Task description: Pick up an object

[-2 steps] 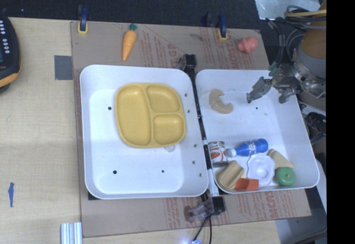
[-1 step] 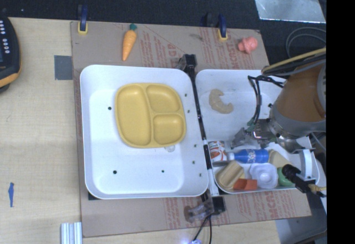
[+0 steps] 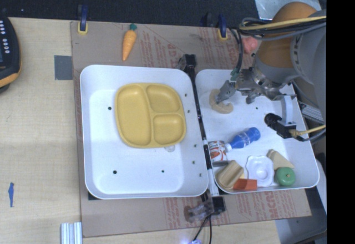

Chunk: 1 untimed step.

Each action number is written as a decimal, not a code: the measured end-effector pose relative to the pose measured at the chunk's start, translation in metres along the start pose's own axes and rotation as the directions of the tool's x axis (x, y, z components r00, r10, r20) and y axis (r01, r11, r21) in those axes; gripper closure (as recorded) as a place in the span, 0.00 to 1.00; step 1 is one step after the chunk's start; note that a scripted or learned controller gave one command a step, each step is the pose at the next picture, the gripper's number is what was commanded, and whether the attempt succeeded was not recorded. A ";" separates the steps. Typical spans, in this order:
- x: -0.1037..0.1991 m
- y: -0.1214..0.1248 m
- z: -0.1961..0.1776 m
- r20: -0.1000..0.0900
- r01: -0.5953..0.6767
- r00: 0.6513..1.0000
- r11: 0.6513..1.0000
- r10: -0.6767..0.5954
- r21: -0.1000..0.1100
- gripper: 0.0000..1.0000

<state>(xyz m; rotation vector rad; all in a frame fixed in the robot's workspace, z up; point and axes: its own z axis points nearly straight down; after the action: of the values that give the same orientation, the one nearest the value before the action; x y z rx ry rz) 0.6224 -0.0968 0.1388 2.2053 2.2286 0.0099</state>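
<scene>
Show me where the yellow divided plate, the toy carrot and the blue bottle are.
yellow divided plate (image 3: 136, 112), camera view, its large left compartment.
toy carrot (image 3: 128, 44), camera view, its orange body.
blue bottle (image 3: 244, 138), camera view, its blue middle.

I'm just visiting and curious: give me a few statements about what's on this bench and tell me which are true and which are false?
1. The yellow divided plate lies in the left bin. True.
2. The toy carrot lies inside the right bin. False: it rests on the board beyond the left bin, outside both bins.
3. The blue bottle lies in the right bin. True.
4. The gripper hangs over the left bin. False: it is over the far end of the right bin, by a tan ring-shaped item.
5. The green round item sits on the yellow plate. False: it is in the right bin's near corner.
</scene>
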 end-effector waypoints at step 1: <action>-0.006 0.037 0.044 0.000 -0.002 1.000 1.000 0.002 -0.002 0.00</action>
<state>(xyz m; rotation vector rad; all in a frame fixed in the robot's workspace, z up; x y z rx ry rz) 0.6603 -0.1020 0.0949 2.2070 2.2251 0.0117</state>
